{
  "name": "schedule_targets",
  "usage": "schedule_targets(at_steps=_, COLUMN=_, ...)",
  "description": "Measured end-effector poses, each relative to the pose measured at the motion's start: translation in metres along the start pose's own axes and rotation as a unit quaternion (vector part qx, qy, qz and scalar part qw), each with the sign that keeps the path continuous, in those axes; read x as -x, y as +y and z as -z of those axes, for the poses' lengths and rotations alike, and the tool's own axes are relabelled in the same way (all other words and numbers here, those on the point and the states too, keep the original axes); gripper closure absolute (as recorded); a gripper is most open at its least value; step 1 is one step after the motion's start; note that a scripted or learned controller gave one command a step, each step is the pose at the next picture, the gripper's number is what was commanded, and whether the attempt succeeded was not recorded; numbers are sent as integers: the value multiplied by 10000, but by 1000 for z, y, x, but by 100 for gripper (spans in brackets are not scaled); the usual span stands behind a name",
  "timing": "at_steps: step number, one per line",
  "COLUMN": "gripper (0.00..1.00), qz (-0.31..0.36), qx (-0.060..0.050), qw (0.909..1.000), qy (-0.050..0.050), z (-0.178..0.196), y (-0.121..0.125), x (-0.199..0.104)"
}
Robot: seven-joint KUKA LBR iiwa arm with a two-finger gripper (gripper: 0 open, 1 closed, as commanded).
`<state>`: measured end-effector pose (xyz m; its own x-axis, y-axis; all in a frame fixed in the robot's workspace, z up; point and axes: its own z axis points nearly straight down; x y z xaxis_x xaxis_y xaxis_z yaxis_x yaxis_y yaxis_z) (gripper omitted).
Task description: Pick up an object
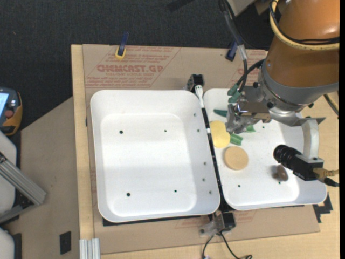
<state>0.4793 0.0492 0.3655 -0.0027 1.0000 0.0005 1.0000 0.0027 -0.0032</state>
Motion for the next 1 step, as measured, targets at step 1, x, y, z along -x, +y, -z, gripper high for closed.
schedule_targets(at_steps=1, gripper=100, qz=7, qx=33, qw=10000, qy=3, z=24, y=0, x=-37)
